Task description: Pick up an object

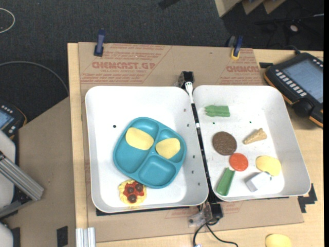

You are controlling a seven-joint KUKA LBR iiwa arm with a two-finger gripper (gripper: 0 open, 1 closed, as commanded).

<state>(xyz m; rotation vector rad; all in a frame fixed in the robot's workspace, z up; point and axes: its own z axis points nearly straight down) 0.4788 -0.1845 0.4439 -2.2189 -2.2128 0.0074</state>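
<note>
The right bin (288,117) holds several small items: a green ridged piece (217,110) at the back, a brown disc (224,143) in the middle, a tan wedge (255,136), an orange-red disc (238,162), a yellow lump (269,164), a green stick (225,182) and a grey-white block (255,181) near the front. In the left bin (100,122) lies a blue divided plate (149,152) with two yellow pieces (139,138) (167,147) in its compartments. A small pizza-like piece (132,191) with red dots sits in front of the plate.
A black handheld pendant (300,81) lies at the right beyond the bins. Two clamps (99,42) (236,47) hold the cardboard sheet at the back. A yellow object (278,240) rests on the bench at the front right.
</note>
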